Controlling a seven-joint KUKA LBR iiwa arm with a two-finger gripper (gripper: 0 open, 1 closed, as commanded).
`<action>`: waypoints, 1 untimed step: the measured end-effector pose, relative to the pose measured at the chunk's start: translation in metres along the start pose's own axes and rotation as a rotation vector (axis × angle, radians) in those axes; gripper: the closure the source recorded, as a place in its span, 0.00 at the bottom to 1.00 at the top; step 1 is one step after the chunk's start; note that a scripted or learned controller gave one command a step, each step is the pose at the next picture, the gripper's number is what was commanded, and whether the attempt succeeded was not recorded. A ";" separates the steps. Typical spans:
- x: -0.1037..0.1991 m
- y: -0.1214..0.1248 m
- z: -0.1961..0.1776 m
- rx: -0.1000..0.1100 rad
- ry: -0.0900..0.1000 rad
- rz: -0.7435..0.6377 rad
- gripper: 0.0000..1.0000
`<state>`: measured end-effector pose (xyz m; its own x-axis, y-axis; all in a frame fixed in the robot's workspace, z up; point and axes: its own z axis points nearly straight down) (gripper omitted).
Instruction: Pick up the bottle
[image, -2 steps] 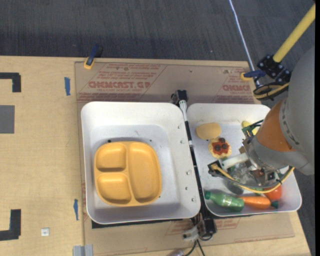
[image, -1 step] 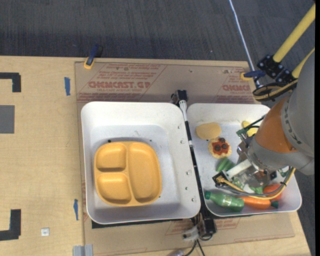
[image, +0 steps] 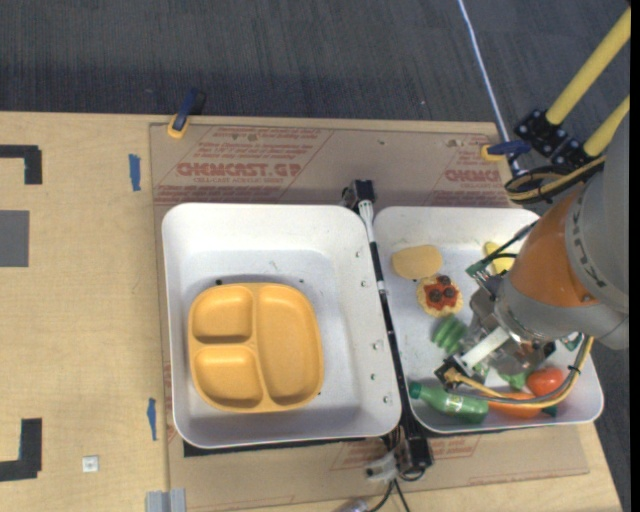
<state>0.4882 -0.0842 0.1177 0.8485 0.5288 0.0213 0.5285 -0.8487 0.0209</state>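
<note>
Claw (image: 478, 362) hangs just above green bottle (image: 452, 401); right bin (image: 590, 398).

You've got glossy green plastic on the bottle (image: 452, 402), smooth white plastic bins (image: 200, 240) — the yellow tray (image: 256, 345) looks matt plastic — over a brown cardboard sheet (image: 300, 160), printed, flat.

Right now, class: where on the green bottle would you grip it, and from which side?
Grip the green bottle across its middle, coming from above. It lies on its side along the right bin's near wall, so fingers should straddle its narrow width.
</note>
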 end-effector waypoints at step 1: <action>-0.007 -0.006 0.009 0.022 -0.022 0.003 0.00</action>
<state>0.4792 -0.0832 0.1088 0.8502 0.5265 -0.0004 0.5265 -0.8502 -0.0011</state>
